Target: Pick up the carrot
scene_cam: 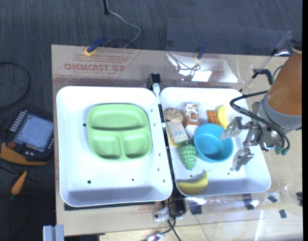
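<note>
Approach step. My fingers (237, 144) spread, holding nothing, over right bin (259, 182) beside blue bowl (213, 142). Carrot (212, 116) sits behind bowl; next, reposition above it.

Two shallow white bins sit side by side on a bench, seen from above. The left bin (73, 185) holds a green divided tray (119, 130). In the right bin (254, 182), a blue bowl (212, 142) serves as the landmark. Left of the bowl lie a green bumpy item (188, 155) and a cracker-like piece (176, 131). Above it sits an orange piece (212, 116), possibly the carrot, beside a yellow item (222, 116). A banana (193, 183) lies below the bowl. The gripper (237, 143) hangs just right of the bowl, fingers spread, holding nothing.
</note>
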`<state>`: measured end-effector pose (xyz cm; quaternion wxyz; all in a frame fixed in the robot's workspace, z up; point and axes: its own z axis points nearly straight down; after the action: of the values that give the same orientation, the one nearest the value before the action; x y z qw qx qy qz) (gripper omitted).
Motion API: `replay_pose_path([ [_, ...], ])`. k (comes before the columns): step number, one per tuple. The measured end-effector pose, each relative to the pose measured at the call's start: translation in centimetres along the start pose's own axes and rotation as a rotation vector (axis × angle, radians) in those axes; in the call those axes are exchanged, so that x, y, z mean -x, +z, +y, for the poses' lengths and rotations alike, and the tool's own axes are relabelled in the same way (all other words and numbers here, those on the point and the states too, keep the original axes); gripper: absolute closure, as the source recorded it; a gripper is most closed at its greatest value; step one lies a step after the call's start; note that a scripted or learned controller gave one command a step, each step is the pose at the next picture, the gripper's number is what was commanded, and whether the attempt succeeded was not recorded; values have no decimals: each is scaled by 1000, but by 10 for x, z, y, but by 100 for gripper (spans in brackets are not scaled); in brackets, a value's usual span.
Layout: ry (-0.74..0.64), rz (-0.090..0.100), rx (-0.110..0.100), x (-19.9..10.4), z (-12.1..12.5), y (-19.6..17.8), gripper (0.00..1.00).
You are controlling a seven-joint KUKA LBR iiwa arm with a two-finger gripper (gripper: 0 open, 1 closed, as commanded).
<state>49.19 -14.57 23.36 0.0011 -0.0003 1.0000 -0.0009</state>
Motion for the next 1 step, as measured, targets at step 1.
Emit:
replay_pose_path([
  [1, -428, 2, 4, 44, -59, 69, 0],
])
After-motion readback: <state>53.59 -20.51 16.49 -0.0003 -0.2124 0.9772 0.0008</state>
